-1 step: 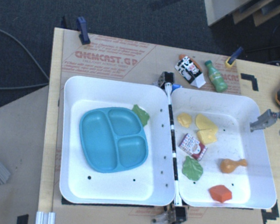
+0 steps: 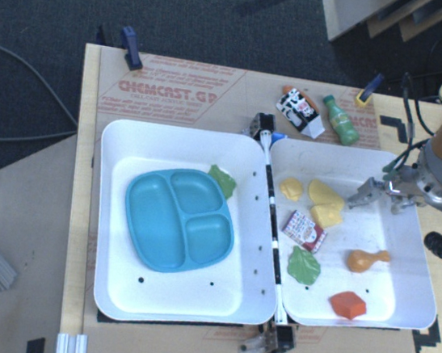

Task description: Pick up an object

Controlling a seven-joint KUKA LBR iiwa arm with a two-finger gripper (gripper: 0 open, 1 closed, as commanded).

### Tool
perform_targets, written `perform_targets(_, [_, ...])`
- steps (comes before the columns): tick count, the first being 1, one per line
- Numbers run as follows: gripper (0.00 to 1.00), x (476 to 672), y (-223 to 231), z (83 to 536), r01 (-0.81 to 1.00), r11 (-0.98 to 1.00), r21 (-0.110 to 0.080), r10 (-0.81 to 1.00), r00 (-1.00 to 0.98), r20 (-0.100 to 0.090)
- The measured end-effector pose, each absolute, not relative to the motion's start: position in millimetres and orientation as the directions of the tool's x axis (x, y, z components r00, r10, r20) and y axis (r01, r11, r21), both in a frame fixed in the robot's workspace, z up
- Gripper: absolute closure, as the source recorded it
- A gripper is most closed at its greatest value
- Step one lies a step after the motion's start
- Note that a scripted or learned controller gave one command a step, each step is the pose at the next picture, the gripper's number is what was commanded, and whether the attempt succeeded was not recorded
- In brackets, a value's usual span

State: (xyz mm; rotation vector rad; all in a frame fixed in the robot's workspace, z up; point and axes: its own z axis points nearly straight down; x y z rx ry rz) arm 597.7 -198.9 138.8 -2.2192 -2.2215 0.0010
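Note:
The right bin [image 2: 420, 240] holds several small toys: a yellow lump [image 2: 291, 190], two yellow blocks [image 2: 326, 194] [image 2: 327, 216], a red-and-white carton [image 2: 304, 229], a green leaf [image 2: 304, 266], an orange drumstick [image 2: 366, 260] and a red piece [image 2: 347, 304]. My gripper [image 2: 382, 197] hangs over the bin's upper right part, just right of the yellow blocks. Its fingers are spread open and nothing is between them. One fingertip [image 2: 361, 196] points toward the yellow blocks without touching them.
The left bin [image 2: 110, 270] bears a blue divided plate [image 2: 180, 219] with a green piece [image 2: 222, 181] at its upper right corner. Behind the bins lie a cow-patterned toy [image 2: 299, 111] and a green bottle [image 2: 341, 120]. Blue clamps [image 2: 131, 46] [image 2: 370, 88] grip the board's far edge.

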Motion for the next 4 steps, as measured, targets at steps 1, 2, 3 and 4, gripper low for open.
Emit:
perform_targets(1, [0.0,577.8,-170,87,1.0,0.0,0.006,1.0,0.0,-0.003])
perform_targets(2, [0.0,520.5,-119,84,1.0,0.0,-0.001,1.0,0.0,0.0])
perform_targets(3, [0.0,578.5,-125,85,1.0,0.001,0.001,1.0,-0.001,0.0])
perform_targets(4, [0.0,652.1,-133,85,1.0,0.002,0.001,1.0,-0.002,-0.001])
